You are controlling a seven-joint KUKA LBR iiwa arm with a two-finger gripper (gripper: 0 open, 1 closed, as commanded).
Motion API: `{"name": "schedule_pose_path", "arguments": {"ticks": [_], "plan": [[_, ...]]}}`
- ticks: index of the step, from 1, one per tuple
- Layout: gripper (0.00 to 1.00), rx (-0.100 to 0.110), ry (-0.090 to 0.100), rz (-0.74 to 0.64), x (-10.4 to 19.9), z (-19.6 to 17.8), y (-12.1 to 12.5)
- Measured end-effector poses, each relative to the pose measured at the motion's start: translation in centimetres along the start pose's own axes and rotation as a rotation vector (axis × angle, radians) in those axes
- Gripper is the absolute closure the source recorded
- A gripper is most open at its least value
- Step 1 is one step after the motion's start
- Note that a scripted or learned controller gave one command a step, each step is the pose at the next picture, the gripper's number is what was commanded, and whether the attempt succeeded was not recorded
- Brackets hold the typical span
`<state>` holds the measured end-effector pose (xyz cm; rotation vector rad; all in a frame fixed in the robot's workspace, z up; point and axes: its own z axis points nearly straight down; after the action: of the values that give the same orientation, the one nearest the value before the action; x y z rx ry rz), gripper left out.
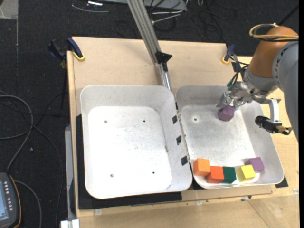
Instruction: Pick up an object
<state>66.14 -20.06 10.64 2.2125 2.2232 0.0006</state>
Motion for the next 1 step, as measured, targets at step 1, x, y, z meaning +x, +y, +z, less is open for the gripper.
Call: {"name": "schedule_pose_path", "arguments": {"ticks": [1], "plan": [[1.00, -0.004, 0.003, -0.001, 5.87, -12.89, -0.86]]}}
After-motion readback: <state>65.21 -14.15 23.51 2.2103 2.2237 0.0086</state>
